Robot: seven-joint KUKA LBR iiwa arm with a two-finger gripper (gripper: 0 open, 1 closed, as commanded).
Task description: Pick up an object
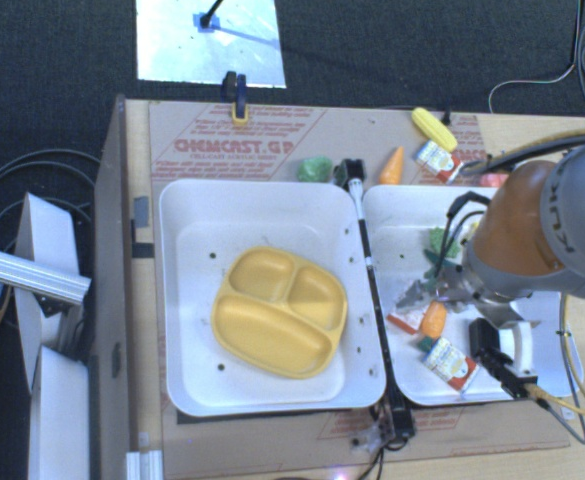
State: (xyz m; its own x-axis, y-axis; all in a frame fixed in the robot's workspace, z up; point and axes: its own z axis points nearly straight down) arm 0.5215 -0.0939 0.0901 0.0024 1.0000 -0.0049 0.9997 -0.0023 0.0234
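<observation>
The right bin holds several small items. An orange carrot-like piece lies beside a red-and-white packet. A small printed carton sits near the front, and a green item lies further back. My gripper is low in this bin, just above and left of the orange piece. Nothing can be seen held in it. The arm's wrist covers the bin's right part.
In the left bin lies a yellow divided plate. Behind the bins, on the cardboard, are a green toy, an orange carrot, a yellow piece and a small carton. A black clamp stands at the back.
</observation>
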